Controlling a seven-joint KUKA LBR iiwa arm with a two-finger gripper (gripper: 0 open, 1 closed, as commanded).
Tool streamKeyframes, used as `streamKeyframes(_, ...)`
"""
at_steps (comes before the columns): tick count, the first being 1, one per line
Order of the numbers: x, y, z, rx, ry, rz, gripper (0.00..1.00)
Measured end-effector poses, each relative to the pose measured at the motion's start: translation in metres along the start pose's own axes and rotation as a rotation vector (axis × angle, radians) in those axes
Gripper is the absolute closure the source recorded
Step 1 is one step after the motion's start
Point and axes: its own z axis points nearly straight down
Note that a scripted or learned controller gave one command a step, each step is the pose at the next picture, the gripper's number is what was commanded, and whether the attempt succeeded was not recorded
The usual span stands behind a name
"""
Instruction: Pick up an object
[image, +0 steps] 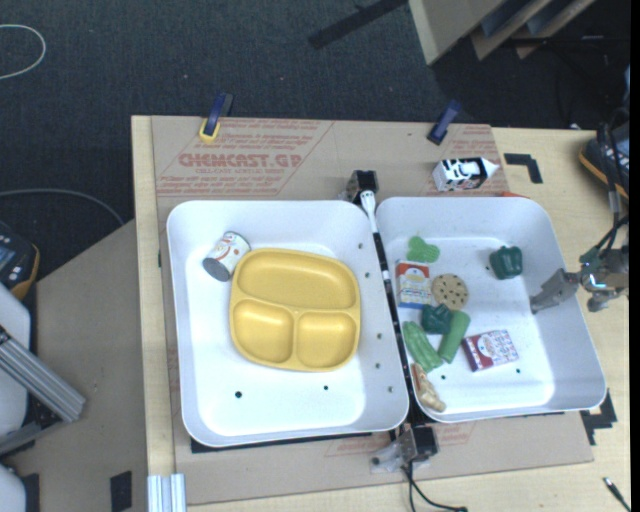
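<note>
In the right bin (560, 385), open floor lies along the right and far sides, where my fingers (556, 290) sit by the right wall. The green pepper (506, 262) stands alone there. Toward the divider, items crowd: cookie (450, 291), carton (412, 283), green vegetables (438, 335), red box (489, 350). In the left bin (190, 330), the yellow tray (295, 308) takes the centre, leaving margins.

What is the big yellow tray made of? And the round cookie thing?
The yellow tray looks like smooth moulded plastic: one even colour, rounded compartments, a soft shine. The cookie is probably a plastic toy, tan with dark dots, but it is too small to be sure.
</note>
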Motion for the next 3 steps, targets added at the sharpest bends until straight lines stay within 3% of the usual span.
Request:
streamKeyframes(1, 0.007, -0.003, 0.062, 0.0, 0.001, 0.0, 0.0)
streamKeyframes(3, 0.007, -0.002, 0.134, -0.009, 0.003, -0.001, 0.0)
